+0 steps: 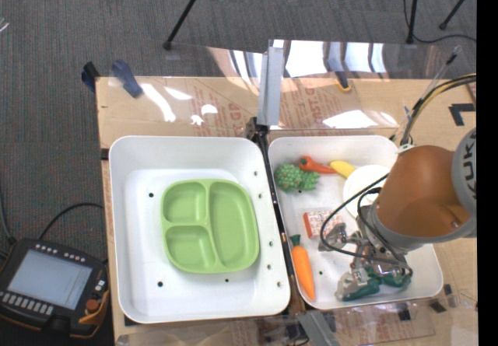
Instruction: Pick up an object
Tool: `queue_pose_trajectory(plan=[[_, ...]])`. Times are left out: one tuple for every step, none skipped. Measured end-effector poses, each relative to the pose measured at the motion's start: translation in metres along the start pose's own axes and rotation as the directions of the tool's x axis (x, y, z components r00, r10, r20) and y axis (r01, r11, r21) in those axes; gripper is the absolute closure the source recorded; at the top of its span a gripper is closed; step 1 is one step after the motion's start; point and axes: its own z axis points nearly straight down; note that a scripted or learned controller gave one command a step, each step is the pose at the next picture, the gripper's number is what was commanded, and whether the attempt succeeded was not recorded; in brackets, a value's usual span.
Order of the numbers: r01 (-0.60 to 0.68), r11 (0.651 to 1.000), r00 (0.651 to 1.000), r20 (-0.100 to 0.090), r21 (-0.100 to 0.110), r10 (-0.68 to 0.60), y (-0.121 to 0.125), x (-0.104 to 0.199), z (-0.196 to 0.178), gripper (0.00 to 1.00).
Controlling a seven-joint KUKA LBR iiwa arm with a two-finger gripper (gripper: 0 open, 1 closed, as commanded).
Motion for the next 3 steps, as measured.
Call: queue_pose_trajectory(plan=[[-0.059,0.998,0.998,0.002,0.0,0.059,0.025,-0.09,-0.001,0.0],[-0.037,0.999,0.999,-0.001,0.003,0.037,0.016,-0.133,0.0,0.0],[-0.214,0.977,0.977,-0.004,0.001,0.214,0.015,-0.038,0.001,0.0]])
